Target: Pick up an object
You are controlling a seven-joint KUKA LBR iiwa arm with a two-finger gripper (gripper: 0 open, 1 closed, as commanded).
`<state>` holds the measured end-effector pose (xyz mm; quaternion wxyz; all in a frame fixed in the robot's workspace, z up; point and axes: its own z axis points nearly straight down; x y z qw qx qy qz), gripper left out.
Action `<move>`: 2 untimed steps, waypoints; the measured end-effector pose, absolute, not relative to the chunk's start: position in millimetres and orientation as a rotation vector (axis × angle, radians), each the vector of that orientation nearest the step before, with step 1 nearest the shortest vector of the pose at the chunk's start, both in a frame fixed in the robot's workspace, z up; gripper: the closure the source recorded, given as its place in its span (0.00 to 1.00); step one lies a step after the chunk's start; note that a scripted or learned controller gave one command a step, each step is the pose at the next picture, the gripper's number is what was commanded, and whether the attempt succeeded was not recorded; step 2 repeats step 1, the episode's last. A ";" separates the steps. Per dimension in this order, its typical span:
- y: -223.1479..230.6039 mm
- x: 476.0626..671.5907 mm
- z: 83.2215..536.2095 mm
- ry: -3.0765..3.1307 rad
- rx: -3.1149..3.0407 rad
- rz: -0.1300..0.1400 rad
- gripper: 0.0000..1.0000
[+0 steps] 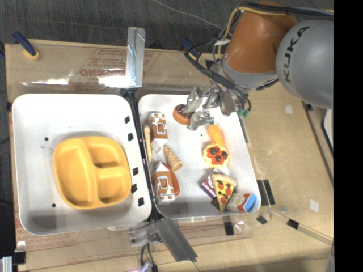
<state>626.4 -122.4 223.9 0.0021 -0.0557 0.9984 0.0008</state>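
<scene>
My gripper [197, 113] hangs over the far end of the right bin [249, 174], its metal fingers pointing down and left. A brown doughnut-shaped toy [181, 115] lies just left of the fingertips, touching or nearly touching them. An orange carrot-like toy [215, 134] lies just below the gripper. Further down the bin are a round red and yellow toy [216, 154], a pizza slice [224, 188], an ice cream cone [173, 157] and two small gingerbread houses [158, 124] [165, 186]. I see nothing held between the fingers.
The left bin [28, 123] holds a yellow divided tray [92, 170]. A small blue and red box [245, 203] lies in the right bin's near corner beside the pizza slice. The arm's orange band [255, 38] and cables loom over the bin's far right corner.
</scene>
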 end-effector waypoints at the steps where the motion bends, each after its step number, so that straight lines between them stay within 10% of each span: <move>1: -167.6 646.6 233.3 2.882 -1.240 -0.003 1.00; 2: -167.6 646.6 233.3 2.882 -1.240 -0.003 1.00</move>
